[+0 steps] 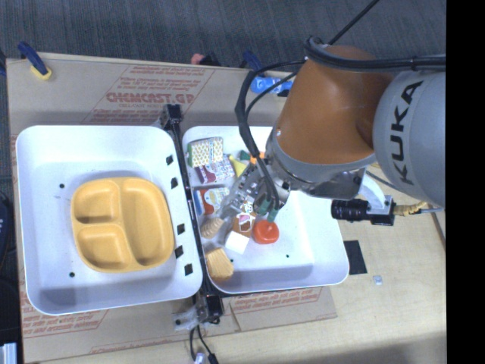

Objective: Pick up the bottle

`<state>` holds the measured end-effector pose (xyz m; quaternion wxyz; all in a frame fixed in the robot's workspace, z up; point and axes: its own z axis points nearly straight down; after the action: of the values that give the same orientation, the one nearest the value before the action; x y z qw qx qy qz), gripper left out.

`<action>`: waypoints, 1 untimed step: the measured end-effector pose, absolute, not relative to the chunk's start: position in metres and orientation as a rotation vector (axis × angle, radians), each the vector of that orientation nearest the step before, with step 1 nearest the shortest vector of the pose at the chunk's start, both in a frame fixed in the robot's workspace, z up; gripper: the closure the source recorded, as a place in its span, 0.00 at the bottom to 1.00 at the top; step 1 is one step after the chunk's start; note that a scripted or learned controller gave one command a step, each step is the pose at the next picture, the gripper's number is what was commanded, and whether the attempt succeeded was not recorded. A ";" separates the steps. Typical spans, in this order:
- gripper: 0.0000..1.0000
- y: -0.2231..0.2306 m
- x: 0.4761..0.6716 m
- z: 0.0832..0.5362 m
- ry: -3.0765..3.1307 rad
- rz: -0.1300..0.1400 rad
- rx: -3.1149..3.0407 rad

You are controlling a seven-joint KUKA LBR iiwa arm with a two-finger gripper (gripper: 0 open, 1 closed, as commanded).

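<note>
Gripper [254, 196] over bottle [244, 222] at frame centre; jaw state cannot tell. Centre on bottle body, avoid crowding neighbours.

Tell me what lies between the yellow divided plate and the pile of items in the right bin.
In the camera view: bare white bin floor beside the yellow divided plate, then the two bins' adjoining rims with black clips.

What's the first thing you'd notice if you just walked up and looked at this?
The big grey robot arm with its orange band grabs the eye, leaning in from the right over the right bin. Its hand is low among a jumble of small packages and a red-capped bottle near the divider. Next comes the bright yellow divided plate, sitting alone in the left bin.
</note>
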<state>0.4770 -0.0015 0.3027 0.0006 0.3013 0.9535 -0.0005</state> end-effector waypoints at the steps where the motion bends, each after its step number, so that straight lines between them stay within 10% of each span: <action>1: 1.00 -0.002 0.476 0.191 2.994 -0.003 0.965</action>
<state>0.4758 -0.0016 0.1911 -0.0020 0.3067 0.9518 -0.0008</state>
